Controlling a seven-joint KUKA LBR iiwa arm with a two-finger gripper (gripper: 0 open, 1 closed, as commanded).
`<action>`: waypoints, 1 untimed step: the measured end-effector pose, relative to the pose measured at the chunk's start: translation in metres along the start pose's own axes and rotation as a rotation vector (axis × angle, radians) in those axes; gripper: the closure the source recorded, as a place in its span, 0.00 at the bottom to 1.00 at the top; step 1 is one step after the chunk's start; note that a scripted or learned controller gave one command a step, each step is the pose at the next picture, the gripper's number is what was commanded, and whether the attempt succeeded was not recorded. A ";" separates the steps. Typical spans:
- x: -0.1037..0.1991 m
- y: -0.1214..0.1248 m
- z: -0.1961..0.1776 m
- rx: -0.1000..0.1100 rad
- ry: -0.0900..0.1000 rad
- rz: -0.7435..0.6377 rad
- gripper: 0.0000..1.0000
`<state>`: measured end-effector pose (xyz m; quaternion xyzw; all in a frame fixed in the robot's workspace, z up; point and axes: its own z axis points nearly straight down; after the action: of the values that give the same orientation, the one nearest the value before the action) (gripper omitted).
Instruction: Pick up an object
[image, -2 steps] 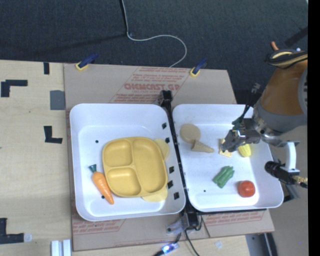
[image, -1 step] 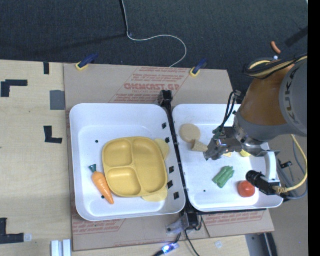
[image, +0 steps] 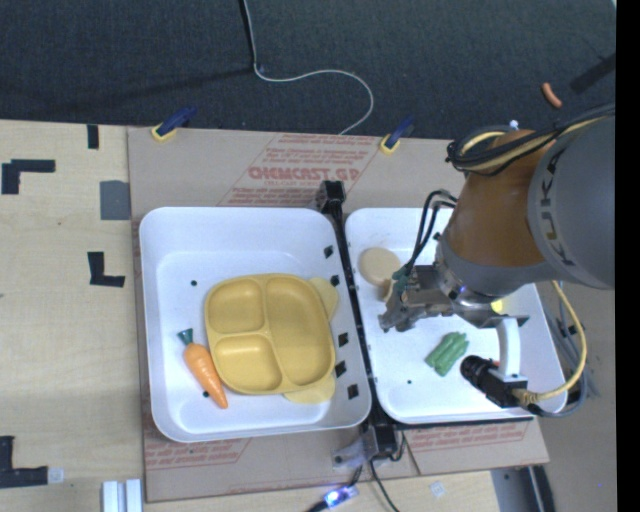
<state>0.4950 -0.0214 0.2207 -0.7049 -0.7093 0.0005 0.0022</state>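
In the right-hand bin (image: 540, 395), the gripper (image: 398, 308) hangs low over the white floor, near the wall that divides the two bins. Its dark fingers are bunched together in shadow, and I cannot tell how far apart they stand or whether anything sits between them. Just above the gripper and slightly toward the dividing wall lies a tan round piece (image: 378, 266), close to the fingers but apart from them. Below and to the right of the gripper rests a green ridged object (image: 446, 353), lying at a slant on the bin floor, near the gripper though clear of it.

Across the divider, to the left of the gripper, the left-hand bin (image: 160, 300) holds a yellow divided tray (image: 268, 332) with three compartments. A pale yellow flat piece (image: 312, 392) pokes out from under the tray's lower right edge. Farther left of the gripper, touching the tray's lower left rim, lies a toy carrot (image: 206, 373) with its green top pointing up.
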 end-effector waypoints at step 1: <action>0.055 -0.002 -0.013 -0.002 -0.001 -0.002 1.00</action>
<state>0.4929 0.0338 0.2333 -0.7043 -0.7099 -0.0001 0.0012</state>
